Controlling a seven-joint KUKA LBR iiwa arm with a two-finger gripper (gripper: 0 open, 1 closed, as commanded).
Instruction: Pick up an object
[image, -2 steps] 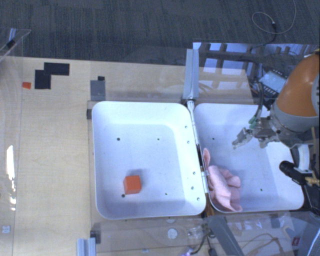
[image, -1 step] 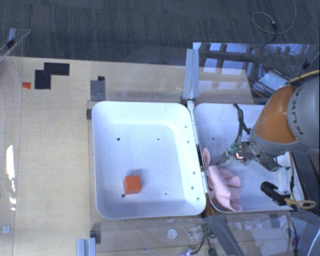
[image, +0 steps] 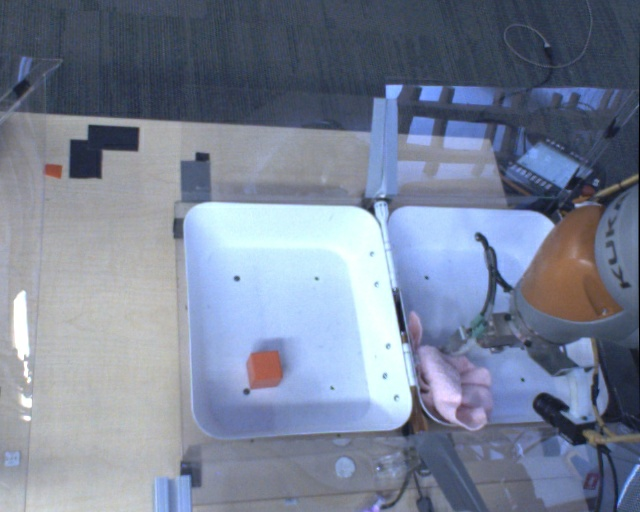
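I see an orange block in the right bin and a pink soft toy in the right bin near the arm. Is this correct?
Not quite. The camera view shows the orange block in the left bin, toward its near side, not the right one. The rest holds: the pink soft toy lies in the right bin, at its near left corner, close to the arm.

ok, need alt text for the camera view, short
Seen from above, a grey arm with an orange band reaches in from the right over the right bin, its gripper just above a pink soft object at that bin's lower left corner. The left bin holds a small orange block.
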